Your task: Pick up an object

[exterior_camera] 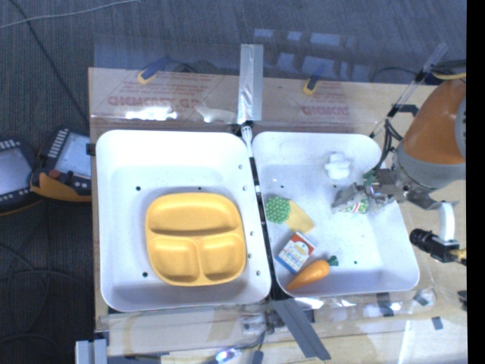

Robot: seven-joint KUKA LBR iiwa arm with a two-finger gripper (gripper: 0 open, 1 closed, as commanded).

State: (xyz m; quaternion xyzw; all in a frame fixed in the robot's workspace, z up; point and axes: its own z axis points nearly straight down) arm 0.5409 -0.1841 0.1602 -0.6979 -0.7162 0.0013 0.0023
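The gripper [353, 199] is hovering low in the right bin [394, 275]; whether it grips anything, I cannot tell. A toy carrot [309, 274] is lying near the bin's front wall.

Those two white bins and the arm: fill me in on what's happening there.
A grey and orange arm reaches in from the right, its gripper low inside the right bin, near a small white object. The fingers are too cluttered to read, so no grasp can be confirmed. A carrot, a small box and a green and yellow toy lie in that bin. The left bin holds a yellow divided tray.
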